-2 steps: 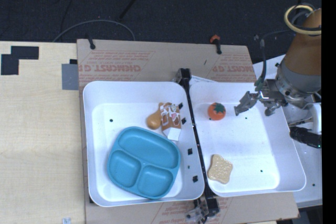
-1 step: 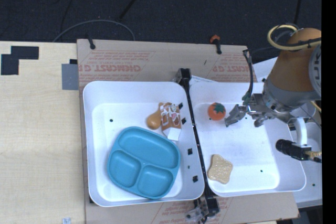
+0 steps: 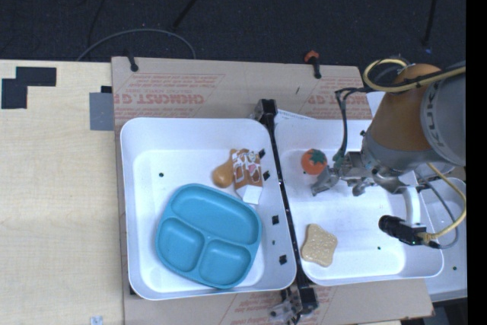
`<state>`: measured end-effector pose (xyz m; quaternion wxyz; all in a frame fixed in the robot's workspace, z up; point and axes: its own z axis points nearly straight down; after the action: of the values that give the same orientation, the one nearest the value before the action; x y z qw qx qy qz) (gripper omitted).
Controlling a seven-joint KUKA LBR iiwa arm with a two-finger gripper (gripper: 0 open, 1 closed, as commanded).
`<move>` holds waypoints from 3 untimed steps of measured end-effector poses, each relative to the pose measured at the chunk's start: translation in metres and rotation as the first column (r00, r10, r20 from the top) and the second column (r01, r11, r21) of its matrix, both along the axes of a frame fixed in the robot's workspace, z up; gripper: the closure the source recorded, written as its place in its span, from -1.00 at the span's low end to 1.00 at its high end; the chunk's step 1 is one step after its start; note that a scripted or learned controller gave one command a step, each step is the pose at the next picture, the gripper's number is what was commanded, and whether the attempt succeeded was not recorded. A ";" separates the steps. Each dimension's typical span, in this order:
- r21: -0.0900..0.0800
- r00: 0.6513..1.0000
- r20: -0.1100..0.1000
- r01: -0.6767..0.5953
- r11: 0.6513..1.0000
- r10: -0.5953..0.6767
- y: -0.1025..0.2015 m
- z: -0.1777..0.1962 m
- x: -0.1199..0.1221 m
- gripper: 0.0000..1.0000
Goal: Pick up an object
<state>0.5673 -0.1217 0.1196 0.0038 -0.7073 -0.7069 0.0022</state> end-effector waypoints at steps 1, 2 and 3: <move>-0.001 1.000 0.003 0.001 1.000 -0.001 0.001 -0.034 -0.001 -1.00; -0.001 1.000 0.004 0.006 1.000 -0.006 0.000 -0.022 0.000 1.00; -0.002 1.000 0.007 0.007 1.000 -0.007 -0.005 0.020 0.001 1.00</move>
<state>0.5685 -0.1264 0.1395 0.0007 -0.7098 -0.7044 0.0004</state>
